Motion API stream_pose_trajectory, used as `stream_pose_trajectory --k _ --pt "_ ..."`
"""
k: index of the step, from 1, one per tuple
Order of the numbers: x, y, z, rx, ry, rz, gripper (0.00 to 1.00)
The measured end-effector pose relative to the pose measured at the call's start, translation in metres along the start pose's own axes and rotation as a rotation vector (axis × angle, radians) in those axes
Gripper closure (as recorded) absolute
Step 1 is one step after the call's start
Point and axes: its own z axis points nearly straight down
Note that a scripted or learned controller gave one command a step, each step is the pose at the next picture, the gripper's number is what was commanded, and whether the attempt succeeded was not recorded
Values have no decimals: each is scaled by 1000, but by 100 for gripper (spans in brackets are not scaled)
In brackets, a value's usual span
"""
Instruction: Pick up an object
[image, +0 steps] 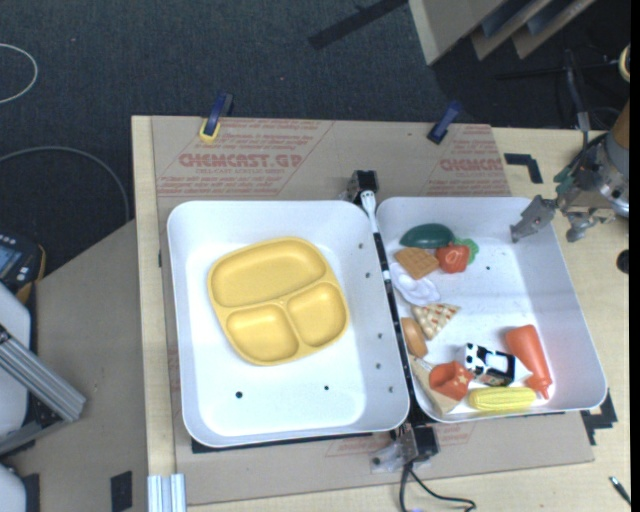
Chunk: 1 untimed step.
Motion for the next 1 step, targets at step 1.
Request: stream_pose_trajectory --k 1 --pt "1 3 -9 -15 -4 -4 0"
